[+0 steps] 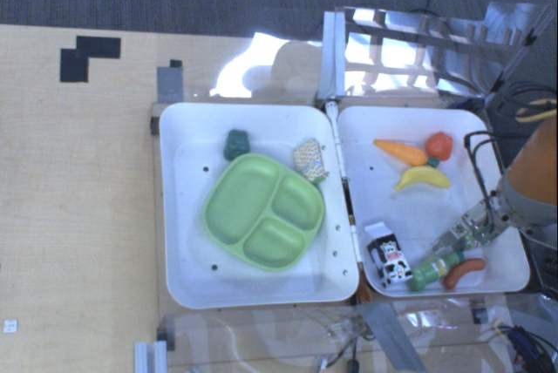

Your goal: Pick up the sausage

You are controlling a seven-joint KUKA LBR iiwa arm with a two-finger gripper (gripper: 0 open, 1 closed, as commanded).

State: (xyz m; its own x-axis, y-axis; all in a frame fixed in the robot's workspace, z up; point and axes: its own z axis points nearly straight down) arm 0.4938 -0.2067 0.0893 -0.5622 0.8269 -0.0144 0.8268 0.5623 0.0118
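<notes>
The sausage (464, 272), short and reddish-brown, lies in the right bin (366, 188) near its front right corner. One end touches a green bottle (433, 268) lying to its left. My gripper (468, 231) reaches in from the right and hangs just above and behind the sausage, over the bottle's neck end. Nothing shows held in it.
The right bin also holds a carrot (400, 152), a red tomato (439, 145), a banana (422, 179) and a small black-and-white carton (387, 256). In the left bin (183, 188) sit a green divided plate (264, 210), a teal block (236, 144) and a patterned pouch (309, 159).
</notes>
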